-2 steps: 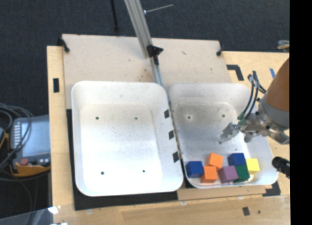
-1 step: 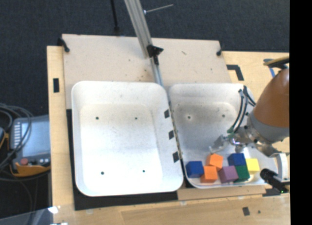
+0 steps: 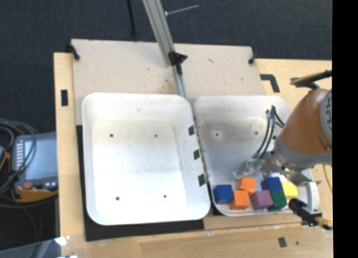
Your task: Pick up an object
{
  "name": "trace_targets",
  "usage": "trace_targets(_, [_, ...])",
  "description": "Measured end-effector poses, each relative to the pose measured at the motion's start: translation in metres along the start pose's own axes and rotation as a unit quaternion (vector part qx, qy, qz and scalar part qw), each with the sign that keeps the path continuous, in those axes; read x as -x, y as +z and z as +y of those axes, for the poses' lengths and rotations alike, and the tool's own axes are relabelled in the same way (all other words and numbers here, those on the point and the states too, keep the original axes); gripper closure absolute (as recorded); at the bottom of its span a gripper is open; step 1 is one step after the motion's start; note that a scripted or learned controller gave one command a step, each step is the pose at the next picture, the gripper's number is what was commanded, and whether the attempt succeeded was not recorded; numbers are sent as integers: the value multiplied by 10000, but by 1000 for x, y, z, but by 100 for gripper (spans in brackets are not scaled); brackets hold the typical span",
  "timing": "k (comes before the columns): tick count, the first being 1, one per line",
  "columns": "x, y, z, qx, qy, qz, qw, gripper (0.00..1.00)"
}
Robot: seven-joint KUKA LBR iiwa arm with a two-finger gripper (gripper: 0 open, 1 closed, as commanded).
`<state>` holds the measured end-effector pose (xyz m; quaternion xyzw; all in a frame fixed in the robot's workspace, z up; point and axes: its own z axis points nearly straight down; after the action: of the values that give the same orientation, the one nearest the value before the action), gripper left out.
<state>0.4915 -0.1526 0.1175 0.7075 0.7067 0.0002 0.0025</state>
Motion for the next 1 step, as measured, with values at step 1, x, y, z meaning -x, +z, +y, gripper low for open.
trace_targets(1, [1, -12, 2, 32, 36, 1, 10000, 100])
